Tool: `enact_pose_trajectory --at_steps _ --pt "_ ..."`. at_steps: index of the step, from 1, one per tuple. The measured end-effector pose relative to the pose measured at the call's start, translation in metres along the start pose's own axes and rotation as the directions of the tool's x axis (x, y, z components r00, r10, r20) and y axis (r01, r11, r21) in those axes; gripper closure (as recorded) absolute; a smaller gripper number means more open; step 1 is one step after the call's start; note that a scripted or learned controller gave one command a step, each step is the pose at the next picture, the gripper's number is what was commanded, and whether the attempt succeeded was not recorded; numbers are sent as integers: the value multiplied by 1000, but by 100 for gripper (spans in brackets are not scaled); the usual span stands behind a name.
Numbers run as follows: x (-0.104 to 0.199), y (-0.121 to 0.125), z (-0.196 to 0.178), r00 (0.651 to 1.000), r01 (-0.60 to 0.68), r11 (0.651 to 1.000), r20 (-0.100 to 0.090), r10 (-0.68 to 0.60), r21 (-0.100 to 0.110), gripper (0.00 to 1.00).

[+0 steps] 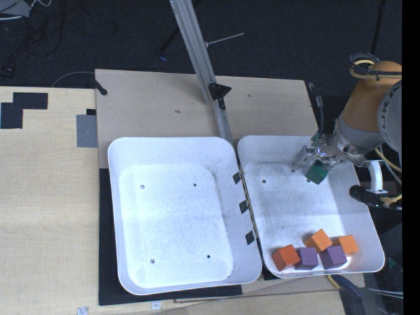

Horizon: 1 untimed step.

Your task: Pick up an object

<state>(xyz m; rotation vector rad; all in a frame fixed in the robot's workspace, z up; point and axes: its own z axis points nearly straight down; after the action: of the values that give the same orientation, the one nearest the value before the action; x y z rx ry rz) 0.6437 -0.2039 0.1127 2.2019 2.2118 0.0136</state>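
Arm reaches over right bin, fingers gripping green block.

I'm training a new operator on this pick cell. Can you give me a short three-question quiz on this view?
1. True or false: the hand has a green block between its fingers.
2. Which bin holds the orange and purple blocks: A left bin, B right bin?
3. Where in that bin do the blocks cluster?

Key: 1 true. 2 B. 3 At the near edge, toward its right corner, where orange blocks and purple blocks sit bunched together.
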Motion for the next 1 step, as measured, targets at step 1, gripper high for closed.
enact_pose_trajectory --at_steps 1 --pt "0 0 0 1000 1 1000 0 -1 -1 0"
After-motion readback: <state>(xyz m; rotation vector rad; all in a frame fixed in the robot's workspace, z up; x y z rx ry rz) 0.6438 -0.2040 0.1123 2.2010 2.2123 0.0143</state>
